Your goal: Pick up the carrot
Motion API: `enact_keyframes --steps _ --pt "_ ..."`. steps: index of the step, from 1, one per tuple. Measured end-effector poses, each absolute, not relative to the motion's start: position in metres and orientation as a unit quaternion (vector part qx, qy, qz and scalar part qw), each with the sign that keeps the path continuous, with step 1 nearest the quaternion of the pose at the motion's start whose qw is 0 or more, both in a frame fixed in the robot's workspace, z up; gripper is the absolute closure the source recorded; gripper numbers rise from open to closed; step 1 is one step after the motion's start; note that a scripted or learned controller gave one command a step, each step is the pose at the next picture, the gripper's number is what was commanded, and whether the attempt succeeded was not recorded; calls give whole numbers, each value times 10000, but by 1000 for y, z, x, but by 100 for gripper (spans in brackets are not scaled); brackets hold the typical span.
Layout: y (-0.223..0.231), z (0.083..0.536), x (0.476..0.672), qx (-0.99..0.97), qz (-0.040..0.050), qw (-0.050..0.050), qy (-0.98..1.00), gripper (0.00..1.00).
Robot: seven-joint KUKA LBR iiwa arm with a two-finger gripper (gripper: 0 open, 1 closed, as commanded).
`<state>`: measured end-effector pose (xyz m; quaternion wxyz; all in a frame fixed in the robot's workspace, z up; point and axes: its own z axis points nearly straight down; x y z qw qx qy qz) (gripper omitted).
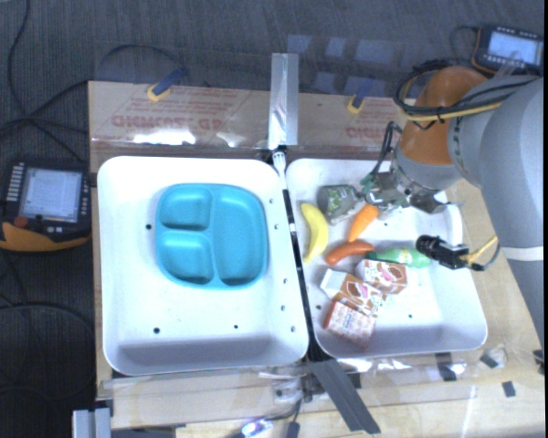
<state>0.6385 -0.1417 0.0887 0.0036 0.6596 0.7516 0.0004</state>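
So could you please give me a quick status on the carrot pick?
Tool low in right white bin, at top end of orange tapered carrot. Grasp unconfirmed. Yellow banana and orange sausage-shaped piece crowd close.

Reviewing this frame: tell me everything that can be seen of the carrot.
The carrot is a small orange piece, smooth and plastic-looking like toy food, lying in the right bin near its upper middle. It is tilted, its upper end pointing up-right toward the gripper, which sits right at that end; whether it is gripped cannot be told. Its lower end meets a second orange, sausage-like piece. The banana lies to its left, a grey-green crumpled item to its upper left.
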Motion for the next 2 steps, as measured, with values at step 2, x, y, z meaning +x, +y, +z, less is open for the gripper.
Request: enact_keyframes --steps 2 --pt "-70 184 668 7284 -13 5 6852 100"
